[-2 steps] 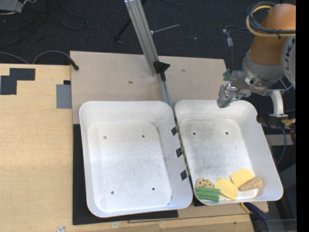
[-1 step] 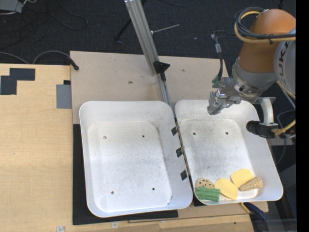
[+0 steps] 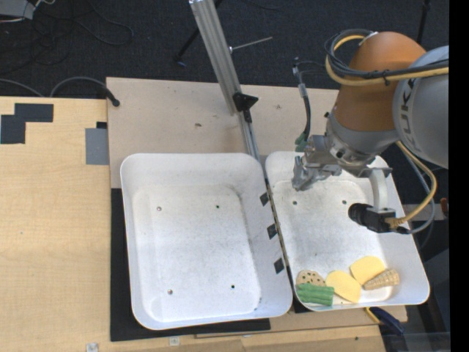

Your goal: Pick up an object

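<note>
A pale wooden bench fills the left, a tan board lies behind, and dark floor with loose cables runs along the far side. The left bin sits beside the right bin, a slanted metal rail rising between them. The arm reaches in from the right, its gripper low over the right bin's far end; how wide it stands cannot be told. The objects are bunched in the near corner: two yellow pieces, a green piece, a cone, a cookie.
</note>
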`<state>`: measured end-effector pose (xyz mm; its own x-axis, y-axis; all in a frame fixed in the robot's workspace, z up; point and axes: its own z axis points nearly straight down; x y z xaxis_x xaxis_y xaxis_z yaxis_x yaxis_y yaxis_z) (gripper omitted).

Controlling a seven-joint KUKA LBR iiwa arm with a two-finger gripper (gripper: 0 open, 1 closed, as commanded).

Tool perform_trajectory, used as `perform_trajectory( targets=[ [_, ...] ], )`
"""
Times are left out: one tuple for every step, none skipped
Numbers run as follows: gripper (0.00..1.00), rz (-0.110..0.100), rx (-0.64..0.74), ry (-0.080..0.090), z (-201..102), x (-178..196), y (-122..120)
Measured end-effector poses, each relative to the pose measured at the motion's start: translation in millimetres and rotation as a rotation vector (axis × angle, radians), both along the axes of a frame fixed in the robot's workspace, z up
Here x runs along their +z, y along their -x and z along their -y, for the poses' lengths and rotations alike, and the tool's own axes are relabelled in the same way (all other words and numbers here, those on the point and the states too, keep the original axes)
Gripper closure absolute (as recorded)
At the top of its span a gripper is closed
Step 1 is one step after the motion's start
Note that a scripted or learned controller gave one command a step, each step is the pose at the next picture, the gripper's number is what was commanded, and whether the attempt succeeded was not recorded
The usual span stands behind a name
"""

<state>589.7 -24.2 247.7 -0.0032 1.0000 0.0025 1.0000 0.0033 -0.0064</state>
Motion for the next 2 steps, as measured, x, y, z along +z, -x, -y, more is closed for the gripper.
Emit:
perform_trajectory(
  targets=[
    [1.0, 0.001, 0.001, 0.0, -53, 3, 27],
    [1.0, -0.001, 0.0, 0.001, -97, -13, 47]
  ],
)
